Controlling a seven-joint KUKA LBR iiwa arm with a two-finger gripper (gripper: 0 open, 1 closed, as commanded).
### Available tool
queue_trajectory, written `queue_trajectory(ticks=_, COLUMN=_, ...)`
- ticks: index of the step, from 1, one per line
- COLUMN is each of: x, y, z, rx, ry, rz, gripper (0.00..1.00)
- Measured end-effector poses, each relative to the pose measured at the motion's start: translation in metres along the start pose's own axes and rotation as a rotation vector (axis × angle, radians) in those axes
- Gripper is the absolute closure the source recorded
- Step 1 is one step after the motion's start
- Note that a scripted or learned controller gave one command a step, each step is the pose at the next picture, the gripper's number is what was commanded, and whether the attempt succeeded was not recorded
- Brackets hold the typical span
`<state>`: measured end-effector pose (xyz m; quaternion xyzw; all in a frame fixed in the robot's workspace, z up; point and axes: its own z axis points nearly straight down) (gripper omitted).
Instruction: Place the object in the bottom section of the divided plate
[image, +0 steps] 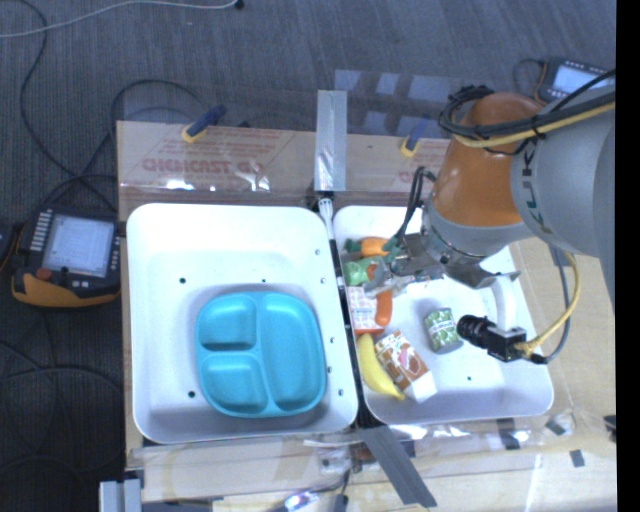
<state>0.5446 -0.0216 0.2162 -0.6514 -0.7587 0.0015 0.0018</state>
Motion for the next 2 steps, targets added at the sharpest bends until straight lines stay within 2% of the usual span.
queue_trajectory(ticks=1, x=0.0815, y=-0.0507, z=0.0346, rx=0.002, ry=0.001, rz=-0.128, gripper=1.0)
queue_trajectory(ticks=2, x=0.0811, y=-0.0506, z=0.0345, rx=0.002, ry=0.001, rz=-0.127, gripper=0.0)
